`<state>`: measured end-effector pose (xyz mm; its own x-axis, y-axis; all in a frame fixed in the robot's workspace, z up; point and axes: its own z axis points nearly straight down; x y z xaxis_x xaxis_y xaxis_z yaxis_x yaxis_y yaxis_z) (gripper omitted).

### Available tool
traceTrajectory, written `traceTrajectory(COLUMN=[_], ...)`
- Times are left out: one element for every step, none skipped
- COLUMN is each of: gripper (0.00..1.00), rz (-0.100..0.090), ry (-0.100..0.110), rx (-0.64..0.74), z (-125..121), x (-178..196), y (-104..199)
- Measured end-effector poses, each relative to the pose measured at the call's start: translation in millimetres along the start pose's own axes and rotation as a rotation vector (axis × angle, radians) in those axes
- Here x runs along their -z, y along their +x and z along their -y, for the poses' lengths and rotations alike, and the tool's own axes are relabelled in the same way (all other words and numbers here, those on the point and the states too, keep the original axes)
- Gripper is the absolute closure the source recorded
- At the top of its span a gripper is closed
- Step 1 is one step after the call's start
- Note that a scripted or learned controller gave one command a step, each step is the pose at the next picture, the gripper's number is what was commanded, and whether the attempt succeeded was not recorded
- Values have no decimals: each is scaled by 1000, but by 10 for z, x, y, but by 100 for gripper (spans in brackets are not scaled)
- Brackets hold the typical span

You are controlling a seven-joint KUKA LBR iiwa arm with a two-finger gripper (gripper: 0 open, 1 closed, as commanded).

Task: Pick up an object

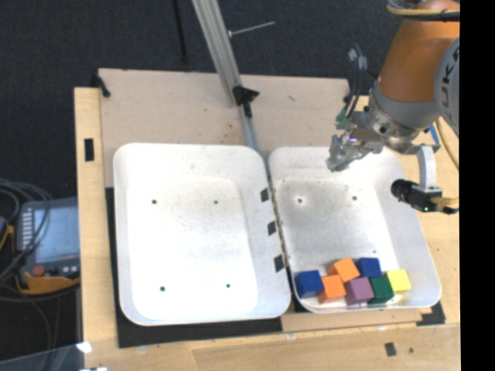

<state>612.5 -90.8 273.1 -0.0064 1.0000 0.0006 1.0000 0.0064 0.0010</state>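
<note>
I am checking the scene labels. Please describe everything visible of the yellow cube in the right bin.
The yellow cube is a small block with a plain, matte surface. It lies at the near right corner of the right bin, at the right end of a cluster of coloured blocks. The green cube sits against its left side. The gripper is far from it, above the bin's far edge.

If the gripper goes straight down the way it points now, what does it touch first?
Most likely the bare floor of the right bin near its far edge. The gripper points down there, well apart from the cluster of blocks at the near edge. Height is hard to judge from one view.
</note>
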Motion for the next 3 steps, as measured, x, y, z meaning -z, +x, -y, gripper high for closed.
traceTrajectory(gripper=[100, 100, 100], rz=[0, -1, 1], ry=[1, 1, 3], rx=[1, 1, -1], z=[22, 125, 157], x=[-90, -74, -287], y=[612, 1129, 1559])
